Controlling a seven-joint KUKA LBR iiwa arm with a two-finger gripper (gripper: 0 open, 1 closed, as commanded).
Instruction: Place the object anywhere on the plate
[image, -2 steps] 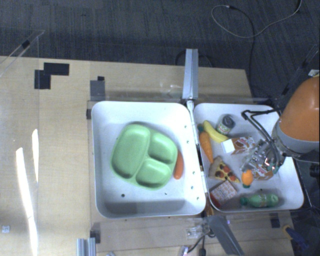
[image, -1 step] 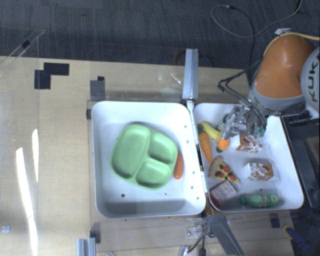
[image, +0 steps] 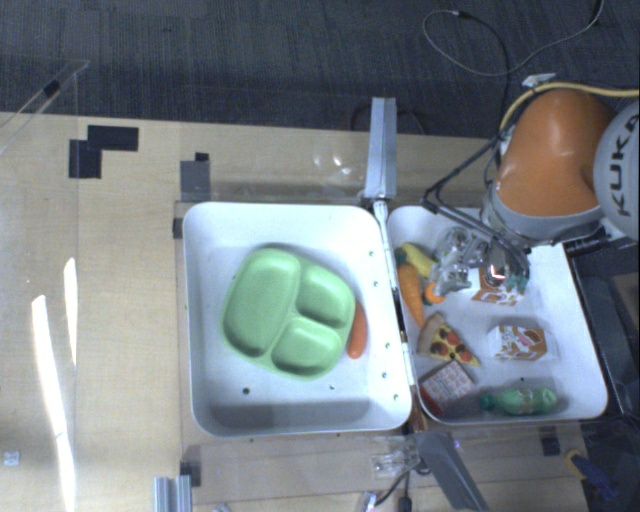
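arm (image: 555, 150) reaching in from right, bent down over right bin (image: 585, 330); gripper (image: 462, 262) low near banana (image: 417, 259), grip state can't tell tbh

White letters, apparently "KU" of KUKA, stand on the grey arm (image: 622, 170) at the right.

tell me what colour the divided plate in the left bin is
Light green plate, seen in the camera view.
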